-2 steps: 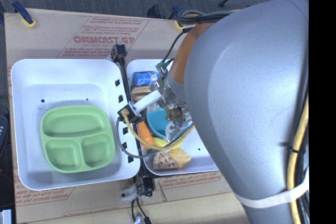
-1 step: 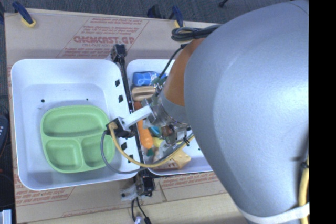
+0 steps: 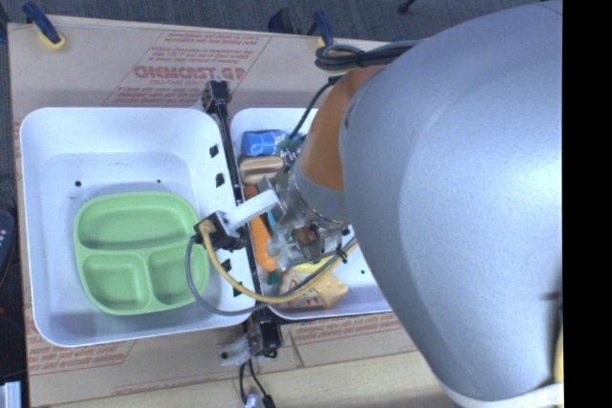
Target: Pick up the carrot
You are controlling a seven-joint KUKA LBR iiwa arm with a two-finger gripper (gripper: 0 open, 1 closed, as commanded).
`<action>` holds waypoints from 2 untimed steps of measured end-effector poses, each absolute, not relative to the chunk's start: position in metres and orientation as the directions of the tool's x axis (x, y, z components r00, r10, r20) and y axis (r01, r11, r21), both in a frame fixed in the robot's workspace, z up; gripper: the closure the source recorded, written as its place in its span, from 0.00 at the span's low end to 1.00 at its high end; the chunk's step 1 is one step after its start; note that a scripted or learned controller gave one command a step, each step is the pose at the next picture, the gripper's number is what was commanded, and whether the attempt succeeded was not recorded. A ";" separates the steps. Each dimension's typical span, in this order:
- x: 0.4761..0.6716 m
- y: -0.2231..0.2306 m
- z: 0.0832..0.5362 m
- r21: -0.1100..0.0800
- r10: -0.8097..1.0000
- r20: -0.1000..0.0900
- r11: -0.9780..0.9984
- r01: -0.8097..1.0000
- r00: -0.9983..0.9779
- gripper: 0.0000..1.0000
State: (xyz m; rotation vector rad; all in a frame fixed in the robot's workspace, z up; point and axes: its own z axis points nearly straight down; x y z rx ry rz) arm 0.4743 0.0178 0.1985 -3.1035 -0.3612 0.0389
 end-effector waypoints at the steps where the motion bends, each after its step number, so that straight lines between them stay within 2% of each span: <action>1: 0.475 0.020 0.207 -0.028 0.246 -0.030 -0.969 0.245 0.969 1.00; 2: 0.474 0.053 0.189 -0.008 0.216 -0.015 -0.976 0.216 0.976 1.00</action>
